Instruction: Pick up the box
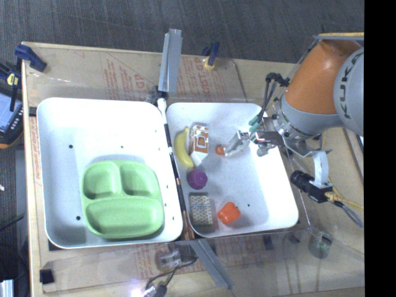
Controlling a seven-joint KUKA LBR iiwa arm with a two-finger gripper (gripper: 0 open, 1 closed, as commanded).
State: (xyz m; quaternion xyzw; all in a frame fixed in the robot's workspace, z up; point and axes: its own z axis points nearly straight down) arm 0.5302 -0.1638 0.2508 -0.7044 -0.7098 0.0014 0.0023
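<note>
Box [199,138] beside banana [182,148], right bin [272,209] | fingers [234,145] near box, spread unclear

Glossy white plastic bins [99,113]

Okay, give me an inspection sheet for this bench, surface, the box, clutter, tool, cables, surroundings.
Surface: wooden bench bearing a left bin and a right bin.
Job's things: box, white with orange print, near the right bin's far left, beside a banana.
Clutter: purple ball, patterned block, orange piece, small orange bit; green divided tray in the left bin.
Grippers: tool over the right bin, right of the box, holding nothing visible.
Cables: yellow cable off the right bin's edge.
Surroundings: blue clamps on the far edge; dark floor.
</note>
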